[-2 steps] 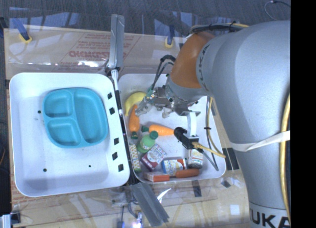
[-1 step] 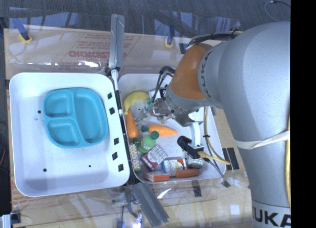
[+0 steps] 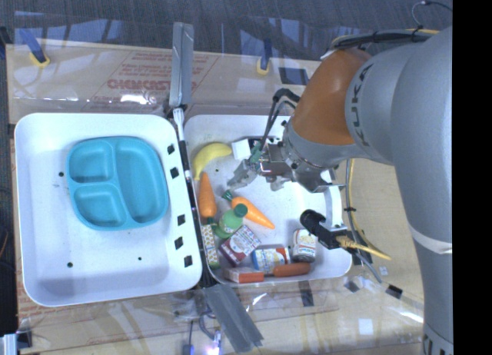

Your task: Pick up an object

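My gripper [image 3: 254, 174] hangs over the middle of the right bin [image 3: 338, 269], open, with nothing between its fingers. Just below it lie a green bottle [image 3: 228, 223] and an orange carrot [image 3: 258, 216]. A yellow banana [image 3: 209, 155] rests at the bin's far left corner, to the gripper's left. A second carrot [image 3: 206, 196] lies along the left wall. Near the front are a red packet [image 3: 239, 244], a small can [image 3: 304, 246] and a reddish sausage [image 3: 291, 270].
The left bin [image 3: 38, 269] holds a blue divided plate [image 3: 117, 180]. The arm's orange band [image 3: 330, 107] and grey body cover the right bin's far right side. A black part [image 3: 317, 227] sticks out over the bin by the can.
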